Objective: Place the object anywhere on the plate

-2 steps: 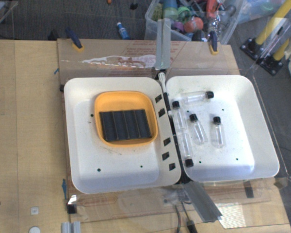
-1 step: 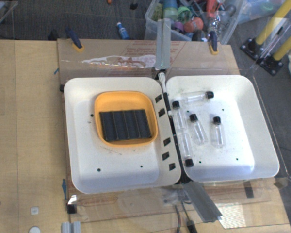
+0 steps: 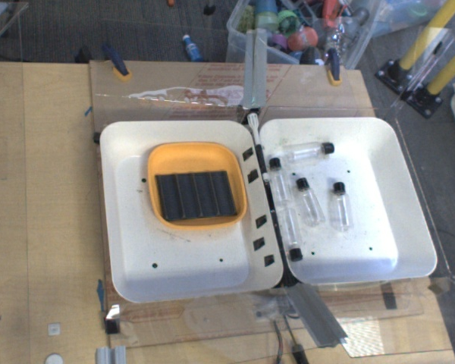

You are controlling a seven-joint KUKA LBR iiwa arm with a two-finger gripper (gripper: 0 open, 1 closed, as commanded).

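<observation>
Nearest the camera, a grey metal bracket point(image 3: 318, 321) is jutting out from under the seam between the two bins. Just beyond it, the left bin point(image 3: 182, 279) and the right bin point(image 3: 353, 268) are sitting side by side, their inner walls touching.

In the left bin an orange plate point(image 3: 161, 165) is resting flat, and the black ridged block point(image 3: 196, 196) is lying on it — fully inside the rim and a little toward the near edge. In the right bin five clear vials with black caps are lying scattered: a long vial point(image 3: 290, 230) along the left wall, a short vial point(image 3: 309, 203) and another vial point(image 3: 340, 211) near the middle, and two more farther back.

How the gripper's jaws are standing cannot be told.

Past the bins a cardboard sheet point(image 3: 205, 86) is covering the bench, and beyond it — on the floor — a clear tub point(image 3: 311, 14) is holding a heap of coloured items.
</observation>
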